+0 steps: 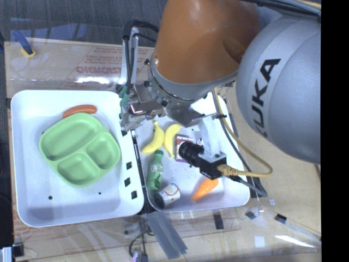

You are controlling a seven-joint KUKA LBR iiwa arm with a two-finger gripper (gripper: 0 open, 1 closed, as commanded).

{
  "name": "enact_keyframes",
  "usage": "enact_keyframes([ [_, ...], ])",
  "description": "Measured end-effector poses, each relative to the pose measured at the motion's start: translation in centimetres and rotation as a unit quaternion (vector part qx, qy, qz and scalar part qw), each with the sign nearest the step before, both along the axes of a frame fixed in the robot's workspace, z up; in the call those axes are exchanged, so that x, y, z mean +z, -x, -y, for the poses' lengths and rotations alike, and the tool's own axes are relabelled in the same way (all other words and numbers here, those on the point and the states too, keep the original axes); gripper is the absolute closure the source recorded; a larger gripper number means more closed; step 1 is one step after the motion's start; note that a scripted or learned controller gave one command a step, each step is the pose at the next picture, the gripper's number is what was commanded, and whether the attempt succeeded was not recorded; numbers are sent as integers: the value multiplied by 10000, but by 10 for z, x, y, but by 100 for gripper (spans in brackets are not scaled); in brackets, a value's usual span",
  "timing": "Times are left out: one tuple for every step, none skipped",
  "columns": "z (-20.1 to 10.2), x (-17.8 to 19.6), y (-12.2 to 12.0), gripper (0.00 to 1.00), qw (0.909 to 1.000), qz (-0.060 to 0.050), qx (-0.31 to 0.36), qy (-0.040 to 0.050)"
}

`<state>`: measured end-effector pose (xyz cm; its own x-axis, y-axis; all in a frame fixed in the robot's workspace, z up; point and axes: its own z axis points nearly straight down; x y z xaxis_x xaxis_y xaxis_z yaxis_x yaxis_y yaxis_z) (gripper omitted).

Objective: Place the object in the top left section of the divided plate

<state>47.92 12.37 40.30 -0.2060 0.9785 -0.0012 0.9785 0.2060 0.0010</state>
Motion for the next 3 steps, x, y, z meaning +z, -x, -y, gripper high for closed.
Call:
enact_keyframes([
  [-39, -93, 3, 100, 9987, -27, 503, 6],
  [0, -290, -1, 100, 9934, -11, 1146, -7],
  [90, -212, -35, 100, 9997, -13, 244, 0],
])
